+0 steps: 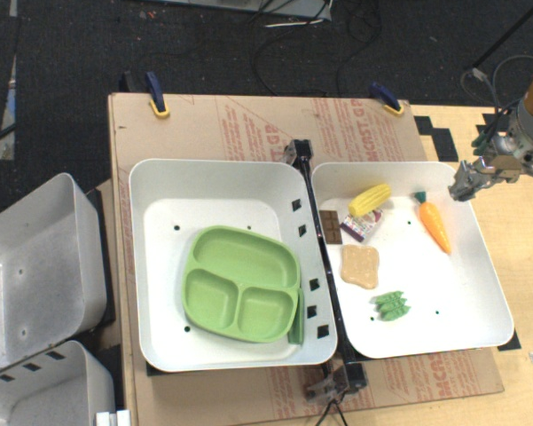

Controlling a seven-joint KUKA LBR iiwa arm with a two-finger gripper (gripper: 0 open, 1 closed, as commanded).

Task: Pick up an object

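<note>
Left bin (151, 238) held a green divided tray (241, 282); right bin (488, 318) held the pickables. Gripper (468, 185) hung over the right bin's far-right rim, nothing visibly in it; opening couldn't be read. Carrot (435, 226) lay nearest, just beside that wall: probable risk was fingers clipping the rim or nudging it away. Corn (370, 200) overlapped a wrapper (362, 225), so a double grab looked possible. Bread slice (360, 266) and green beans (391, 305) lay flat, likely slips.

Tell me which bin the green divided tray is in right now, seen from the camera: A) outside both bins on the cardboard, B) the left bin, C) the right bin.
B: the green divided tray lies flat in the left bin; the carrot and corn lie in the right bin.
</note>
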